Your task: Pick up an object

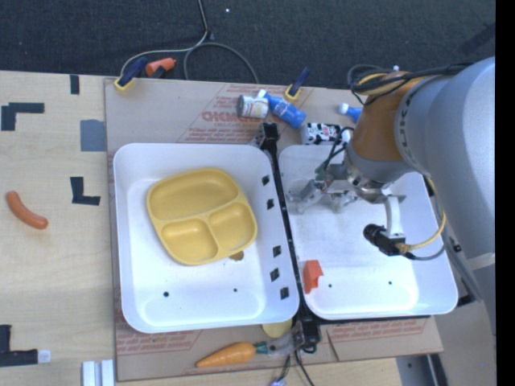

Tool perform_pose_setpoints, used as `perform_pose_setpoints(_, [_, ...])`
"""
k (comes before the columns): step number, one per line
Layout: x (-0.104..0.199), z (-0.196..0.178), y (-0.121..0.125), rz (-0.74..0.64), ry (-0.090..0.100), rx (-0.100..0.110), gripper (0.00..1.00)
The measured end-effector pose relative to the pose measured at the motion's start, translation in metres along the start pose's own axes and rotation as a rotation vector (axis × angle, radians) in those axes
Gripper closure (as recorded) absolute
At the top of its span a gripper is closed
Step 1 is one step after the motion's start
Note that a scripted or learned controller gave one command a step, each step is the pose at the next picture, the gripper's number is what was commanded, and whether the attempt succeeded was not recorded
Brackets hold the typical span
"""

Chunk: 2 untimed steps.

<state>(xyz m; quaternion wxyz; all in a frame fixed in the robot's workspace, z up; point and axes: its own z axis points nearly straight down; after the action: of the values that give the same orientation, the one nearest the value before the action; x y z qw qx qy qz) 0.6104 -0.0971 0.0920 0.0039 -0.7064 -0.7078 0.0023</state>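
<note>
My gripper (pixel 322 193) hangs low over the far left part of the right bin (pixel 402 292), near the wall between the two bins. Its fingers (pixel 301 190) stand apart, open, with nothing between them. A small orange block (pixel 311 274) lies in the right bin's near left corner, well in front of the gripper. A yellow divided plate (pixel 203 214) rests in the left bin (pixel 137 296), with a small brown bit (pixel 236 256) peeking out at its near edge.
The grey arm with its orange band (pixel 378 131) covers the right bin's far right. A black cable end (pixel 385 240) dangles over that bin. Outside the bins lie a carrot (pixel 228 354), a sausage (pixel 26 210), a blue and white bottle (pixel 273 107) and a spotted toy (pixel 322 133).
</note>
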Motion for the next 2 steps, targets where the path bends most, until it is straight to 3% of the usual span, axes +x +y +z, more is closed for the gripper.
perform_pose_setpoints(1, [-0.009, 0.007, 0.060, -0.002, -0.003, -0.011, 0.00])
perform_pose_setpoints(2, [-0.009, -0.004, 0.059, -0.002, -0.005, -0.012, 1.00])
